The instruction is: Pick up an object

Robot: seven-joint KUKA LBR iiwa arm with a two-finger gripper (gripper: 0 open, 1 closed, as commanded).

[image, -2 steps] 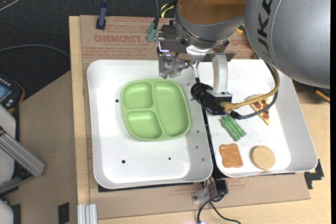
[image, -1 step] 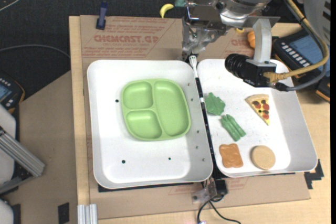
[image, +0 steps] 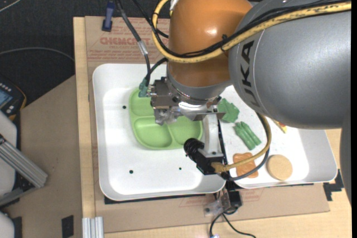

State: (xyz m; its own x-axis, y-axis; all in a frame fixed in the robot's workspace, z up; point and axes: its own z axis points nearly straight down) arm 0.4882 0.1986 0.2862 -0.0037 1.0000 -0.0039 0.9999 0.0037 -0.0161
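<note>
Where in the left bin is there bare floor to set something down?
Left bin: bare floor left of the green tray and along the near edge below it. Crowded where the arm hangs over the tray and the divide, and in the right bin by the green pieces and round disc.

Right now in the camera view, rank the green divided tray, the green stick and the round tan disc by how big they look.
1. green divided tray, largest though partly hidden by the arm.
2. green stick.
3. round tan disc, close to the stick in apparent size, so unsure.
</note>
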